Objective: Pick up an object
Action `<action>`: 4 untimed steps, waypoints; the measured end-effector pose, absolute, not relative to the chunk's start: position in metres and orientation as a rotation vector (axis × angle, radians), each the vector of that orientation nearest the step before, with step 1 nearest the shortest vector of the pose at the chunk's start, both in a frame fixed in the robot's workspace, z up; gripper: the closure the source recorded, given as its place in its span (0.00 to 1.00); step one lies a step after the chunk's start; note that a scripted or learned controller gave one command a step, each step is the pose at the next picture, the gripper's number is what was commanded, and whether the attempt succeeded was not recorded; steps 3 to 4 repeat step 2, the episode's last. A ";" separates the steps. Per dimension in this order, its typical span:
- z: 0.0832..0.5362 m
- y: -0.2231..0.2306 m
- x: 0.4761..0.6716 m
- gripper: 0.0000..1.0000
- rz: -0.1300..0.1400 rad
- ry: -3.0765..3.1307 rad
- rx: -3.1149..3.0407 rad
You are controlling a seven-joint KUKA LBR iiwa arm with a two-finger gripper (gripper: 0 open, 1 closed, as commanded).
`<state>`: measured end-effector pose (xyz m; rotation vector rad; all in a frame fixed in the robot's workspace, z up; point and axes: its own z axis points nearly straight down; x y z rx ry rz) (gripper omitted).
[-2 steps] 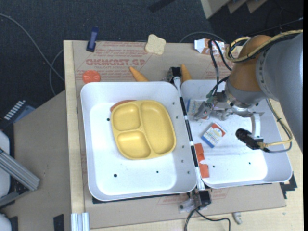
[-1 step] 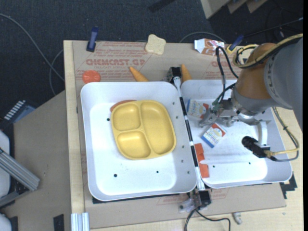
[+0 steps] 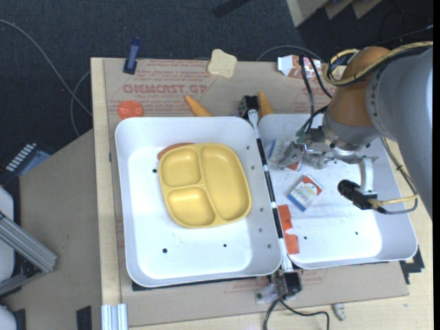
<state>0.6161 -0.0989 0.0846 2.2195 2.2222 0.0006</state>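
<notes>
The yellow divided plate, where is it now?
The yellow divided plate lies in the left bin, near its middle, partly covering a reddish thing at its upper-left edge.

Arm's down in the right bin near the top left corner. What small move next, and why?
Probably a short straight lift to check the result. The gripper sits low in the right bin over some small clutter by the divider, and whether anything is caught is hidden. The small card box lies apart, just below, as a fallback target.
</notes>
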 end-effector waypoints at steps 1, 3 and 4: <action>0.085 -0.101 0.667 0.00 0.001 2.222 2.218; 0.095 -0.101 0.667 1.00 0.001 2.221 2.215; 0.095 -0.101 0.667 1.00 0.001 2.221 2.215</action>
